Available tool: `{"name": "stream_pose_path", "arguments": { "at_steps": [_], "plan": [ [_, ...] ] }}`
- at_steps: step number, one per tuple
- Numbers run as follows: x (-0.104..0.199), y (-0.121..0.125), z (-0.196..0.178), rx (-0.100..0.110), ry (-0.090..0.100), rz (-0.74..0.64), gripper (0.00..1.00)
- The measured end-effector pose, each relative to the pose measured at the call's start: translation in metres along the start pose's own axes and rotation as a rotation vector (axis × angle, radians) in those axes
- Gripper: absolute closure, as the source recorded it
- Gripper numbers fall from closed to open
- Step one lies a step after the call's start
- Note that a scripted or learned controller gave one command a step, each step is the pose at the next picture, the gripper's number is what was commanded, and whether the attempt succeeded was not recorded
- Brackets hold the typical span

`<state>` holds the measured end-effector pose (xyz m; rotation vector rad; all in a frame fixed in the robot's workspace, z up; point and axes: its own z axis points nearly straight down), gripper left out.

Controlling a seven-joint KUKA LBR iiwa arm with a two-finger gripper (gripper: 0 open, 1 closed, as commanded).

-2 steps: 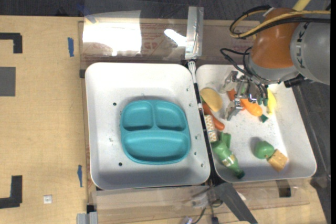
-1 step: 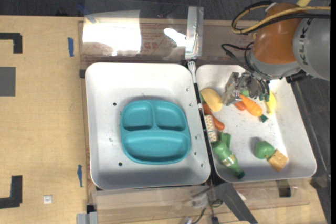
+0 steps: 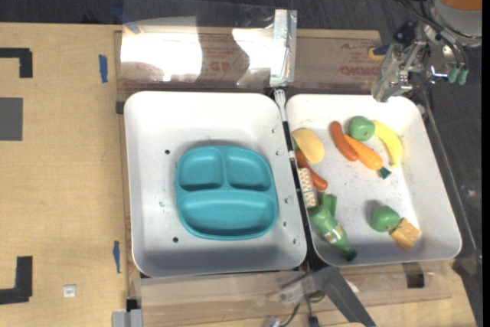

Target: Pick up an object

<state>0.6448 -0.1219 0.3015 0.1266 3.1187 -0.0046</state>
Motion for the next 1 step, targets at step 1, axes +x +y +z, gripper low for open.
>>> {"name": "stream_pose_path", "arguments": {
  "at_steps": [1],
  "plan": [
    [0.0040,0.0554,0.0043,-0.003,0.015,0.147,1.00]
  ]
}}
